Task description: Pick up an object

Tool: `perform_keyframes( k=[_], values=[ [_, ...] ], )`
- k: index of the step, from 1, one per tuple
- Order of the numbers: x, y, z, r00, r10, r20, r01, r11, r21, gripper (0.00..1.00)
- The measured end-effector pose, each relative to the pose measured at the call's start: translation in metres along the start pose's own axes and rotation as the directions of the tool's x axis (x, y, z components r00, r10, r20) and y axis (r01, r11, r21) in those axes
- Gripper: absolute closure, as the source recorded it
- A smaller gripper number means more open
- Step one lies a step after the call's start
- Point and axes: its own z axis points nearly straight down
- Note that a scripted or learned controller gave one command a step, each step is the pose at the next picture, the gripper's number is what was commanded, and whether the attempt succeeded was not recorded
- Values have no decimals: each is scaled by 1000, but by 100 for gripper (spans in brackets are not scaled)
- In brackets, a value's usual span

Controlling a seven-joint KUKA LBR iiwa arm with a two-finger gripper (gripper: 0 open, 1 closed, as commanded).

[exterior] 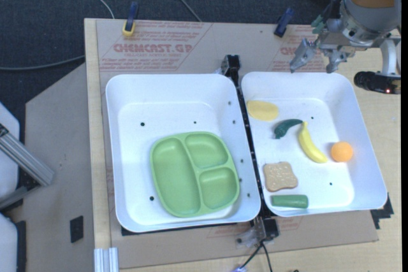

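Nearest the lens, at the bottom of the right bin (366, 137), lay a green cucumber piece (289, 201), with a slice of toast (280, 176) just above it. Toward the middle sat a banana (312, 144), its upper end beside a dark green pepper (286, 127), an orange ball (342, 151) near its right, and a yellow chip (262, 111) at the bin's upper left. A green divided plate (193, 172) filled the left bin (121, 137). My pincer (318, 61) hung at the upper right of the frame, above the right bin's far rim, fingers apart and gripping nothing.
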Motion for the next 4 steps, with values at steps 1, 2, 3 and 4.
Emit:
perform_keyframes(
  k=[1,2,3,4],
  values=[
    [0,1,-4,1000,-1,1,1,1000,-7,0],
    [0,-1,36,1000,-1,0,1,1000,-6,0],
    [2,-4,100,1000,-1,0,1,1000,-1,0],
    [-5,-1,160,1000,0,0,0,1000,-1,0]
  ],
)
